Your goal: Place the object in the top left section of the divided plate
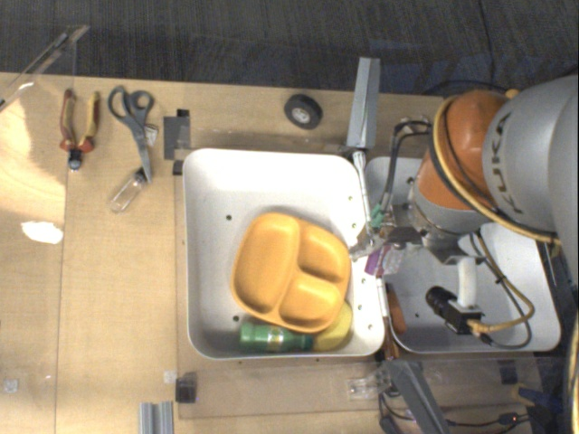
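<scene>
A yellow divided plate [291, 269] with three sections lies tilted in the left white bin [217, 188]. It rests partly on a green bottle [271, 336] and a yellow round object [336, 329] at the bin's front wall. My gripper [373, 239] hangs over the rim between the two bins, just right of the plate's right edge. A small purple object [395, 262] shows right beside the gripper, over the right bin [507, 333]; whether it is held I cannot tell.
A thin brown object [392, 307] lies along the right bin's left wall. Behind the bins on the bench are scissors [136, 125], red-handled pliers [77, 127], a black tape roll [303, 110] and an upright grey metal post [365, 102].
</scene>
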{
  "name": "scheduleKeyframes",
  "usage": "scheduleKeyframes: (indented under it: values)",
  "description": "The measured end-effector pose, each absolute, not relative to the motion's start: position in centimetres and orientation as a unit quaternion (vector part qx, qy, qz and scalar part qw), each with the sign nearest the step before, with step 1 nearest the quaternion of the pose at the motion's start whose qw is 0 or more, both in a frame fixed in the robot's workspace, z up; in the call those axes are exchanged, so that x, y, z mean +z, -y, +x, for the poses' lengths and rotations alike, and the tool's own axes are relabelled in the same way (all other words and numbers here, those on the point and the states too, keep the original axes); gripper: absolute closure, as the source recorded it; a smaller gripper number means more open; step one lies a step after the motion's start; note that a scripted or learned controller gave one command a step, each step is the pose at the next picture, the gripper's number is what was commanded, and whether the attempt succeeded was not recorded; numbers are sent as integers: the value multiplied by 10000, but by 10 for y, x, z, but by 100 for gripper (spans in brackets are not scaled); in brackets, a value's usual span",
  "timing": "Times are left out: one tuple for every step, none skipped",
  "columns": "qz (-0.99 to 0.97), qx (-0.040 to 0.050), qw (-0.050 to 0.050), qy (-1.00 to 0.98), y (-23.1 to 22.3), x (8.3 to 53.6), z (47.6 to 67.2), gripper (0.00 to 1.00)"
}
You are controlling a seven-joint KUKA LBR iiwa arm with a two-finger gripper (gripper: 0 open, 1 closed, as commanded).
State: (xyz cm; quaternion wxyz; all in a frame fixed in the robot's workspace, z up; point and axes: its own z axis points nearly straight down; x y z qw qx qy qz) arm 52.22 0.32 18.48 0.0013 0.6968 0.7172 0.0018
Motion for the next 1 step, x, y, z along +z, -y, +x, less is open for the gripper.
scheduleKeyframes:
  values:
    - [5889, 14, 11, -8082, -46, 184, 520, 0]
